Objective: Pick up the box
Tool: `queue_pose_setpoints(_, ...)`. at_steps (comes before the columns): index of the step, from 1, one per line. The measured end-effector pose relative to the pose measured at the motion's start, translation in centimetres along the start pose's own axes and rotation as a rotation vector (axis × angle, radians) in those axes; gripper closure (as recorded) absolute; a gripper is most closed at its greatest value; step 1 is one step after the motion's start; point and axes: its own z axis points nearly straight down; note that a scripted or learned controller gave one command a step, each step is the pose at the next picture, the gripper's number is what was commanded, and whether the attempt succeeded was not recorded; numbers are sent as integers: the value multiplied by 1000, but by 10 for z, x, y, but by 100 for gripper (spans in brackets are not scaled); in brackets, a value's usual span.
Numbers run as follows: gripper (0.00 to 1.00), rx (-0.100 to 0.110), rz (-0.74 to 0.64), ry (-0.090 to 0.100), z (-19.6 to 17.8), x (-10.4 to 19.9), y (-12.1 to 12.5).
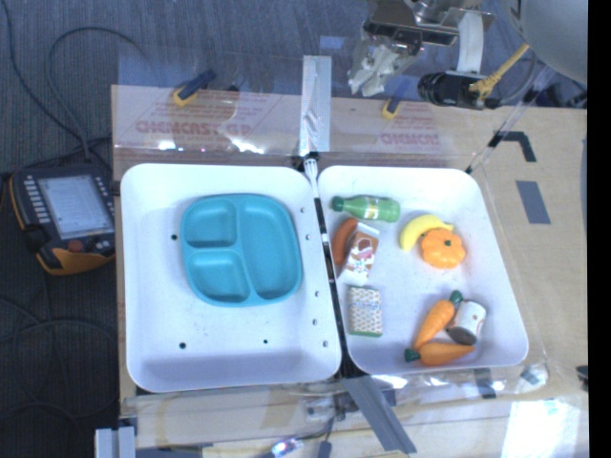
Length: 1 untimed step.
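Against the left wall of the right bin lies a small white and red box, tilted, with a red sausage-like piece touching its left side. Just below it lies a flat box with a green and tan pattern. My gripper hangs high beyond the far rim of the bins, well above and behind both boxes. Its pale fingers point down, open, with nothing between them.
The right bin also holds a green bottle, a banana, an orange, two carrots and a small can. A blue divided plate lies in the left bin. A teach pendant rests at far left.
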Motion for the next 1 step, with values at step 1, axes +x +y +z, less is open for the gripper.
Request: queue_pose_setpoints(1,100,5,-2,-4,-6,1,2)
